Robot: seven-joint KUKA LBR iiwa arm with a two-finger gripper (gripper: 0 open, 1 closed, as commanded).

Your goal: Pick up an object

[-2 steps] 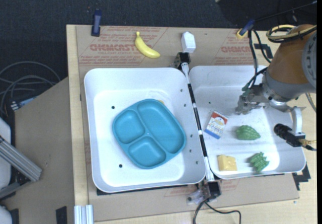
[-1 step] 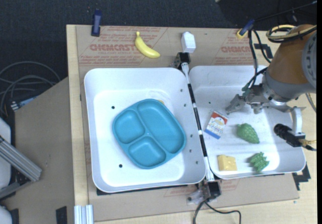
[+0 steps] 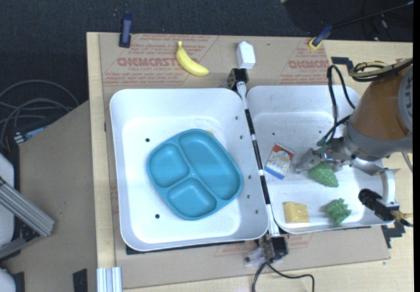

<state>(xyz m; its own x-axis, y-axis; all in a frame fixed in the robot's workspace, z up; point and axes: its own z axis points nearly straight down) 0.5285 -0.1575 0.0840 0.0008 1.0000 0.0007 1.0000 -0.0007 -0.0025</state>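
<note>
Gripper low in the right bin, fingers spread narrowly, nothing between them. Nearest target, a green leafy piece, lies just beside the tips. Best to centre over it, straddle squarely, then close before lifting.
</note>
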